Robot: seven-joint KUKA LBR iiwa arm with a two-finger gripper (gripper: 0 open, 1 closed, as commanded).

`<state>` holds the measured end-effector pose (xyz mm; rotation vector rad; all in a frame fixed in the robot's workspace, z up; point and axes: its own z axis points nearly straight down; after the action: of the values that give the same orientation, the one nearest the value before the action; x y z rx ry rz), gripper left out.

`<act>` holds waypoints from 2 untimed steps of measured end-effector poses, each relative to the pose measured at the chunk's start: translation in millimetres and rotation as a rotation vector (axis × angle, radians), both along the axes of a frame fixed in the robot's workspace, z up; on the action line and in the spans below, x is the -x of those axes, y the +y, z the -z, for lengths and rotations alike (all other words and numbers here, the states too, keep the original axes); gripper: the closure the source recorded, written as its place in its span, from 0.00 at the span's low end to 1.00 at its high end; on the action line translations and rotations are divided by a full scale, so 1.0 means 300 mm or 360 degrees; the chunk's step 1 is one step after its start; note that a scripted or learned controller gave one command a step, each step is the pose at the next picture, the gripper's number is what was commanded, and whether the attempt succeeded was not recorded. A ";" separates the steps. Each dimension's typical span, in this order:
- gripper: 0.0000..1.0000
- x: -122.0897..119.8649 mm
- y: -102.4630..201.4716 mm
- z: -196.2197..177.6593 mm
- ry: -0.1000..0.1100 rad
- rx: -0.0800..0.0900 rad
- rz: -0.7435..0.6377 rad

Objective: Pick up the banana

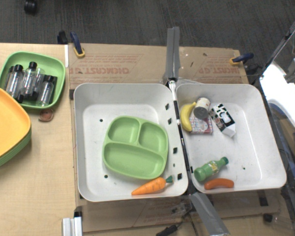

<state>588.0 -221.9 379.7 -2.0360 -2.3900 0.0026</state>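
We saw the banana (186, 117) lying in the right bin (253, 141), up near the back and just beside the wall that meets the left bin (88, 132). It curved like a smile turned on its side. A small round can (202, 107) touched the top of the banana, and a flat pink packet (204, 127) lay next to it, partly under the can. A black and white carton (222, 118) sat close to the can on the other side. Down at the front of the same bin there was a green bottle (211, 169) on its side, and an orange-red pepper (219, 183) lay just in front of it. These two were well apart from the banana. In the left bin we saw a green plate (136, 147) with three parts, and a carrot (150, 186) lay at its front edge. On the wooden table to the left, a green tray (56, 65) held some little bottles (29, 81), and a stack of orange plates (5, 127) sat near it. We could not tell if the gripper was spread or pressed together.
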 end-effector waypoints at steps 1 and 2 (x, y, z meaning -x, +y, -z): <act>1.00 -0.063 0.000 -0.059 -0.0001 0.0005 0.0611; 1.00 -0.008 0.103 -0.200 0.0002 0.0008 0.1746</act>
<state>590.4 -191.1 439.8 -2.9849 -0.9783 0.0078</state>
